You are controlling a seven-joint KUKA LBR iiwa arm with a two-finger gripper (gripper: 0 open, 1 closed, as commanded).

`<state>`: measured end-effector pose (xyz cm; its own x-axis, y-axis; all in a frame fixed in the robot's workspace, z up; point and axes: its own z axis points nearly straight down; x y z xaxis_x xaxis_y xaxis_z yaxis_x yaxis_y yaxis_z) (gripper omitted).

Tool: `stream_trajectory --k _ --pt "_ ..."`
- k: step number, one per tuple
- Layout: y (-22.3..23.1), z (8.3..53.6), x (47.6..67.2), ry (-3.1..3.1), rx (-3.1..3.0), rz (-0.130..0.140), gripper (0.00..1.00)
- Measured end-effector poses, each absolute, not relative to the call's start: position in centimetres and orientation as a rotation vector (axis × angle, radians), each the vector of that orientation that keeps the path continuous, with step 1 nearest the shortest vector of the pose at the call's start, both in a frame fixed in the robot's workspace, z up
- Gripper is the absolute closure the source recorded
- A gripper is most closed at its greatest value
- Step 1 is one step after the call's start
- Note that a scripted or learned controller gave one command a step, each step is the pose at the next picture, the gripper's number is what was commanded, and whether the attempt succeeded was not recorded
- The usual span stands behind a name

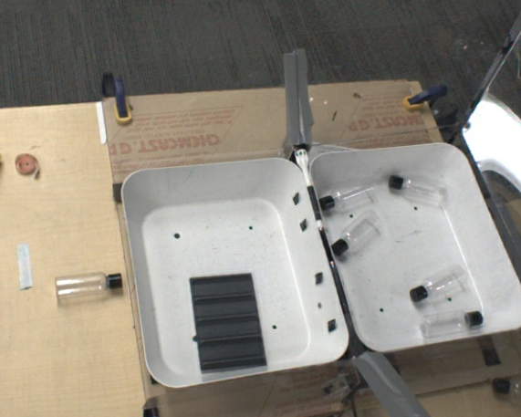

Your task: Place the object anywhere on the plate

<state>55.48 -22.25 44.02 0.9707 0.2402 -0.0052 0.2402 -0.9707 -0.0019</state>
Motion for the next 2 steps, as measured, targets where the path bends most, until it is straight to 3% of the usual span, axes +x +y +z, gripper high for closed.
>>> stream_trajectory --k 1,2 --pt "-14.4 44.0 60.3 -0.368 -3.120 0.007 0.00" --pt "-22.3 43.9 58.6 -0.330 -3.124 0.009 0.00"
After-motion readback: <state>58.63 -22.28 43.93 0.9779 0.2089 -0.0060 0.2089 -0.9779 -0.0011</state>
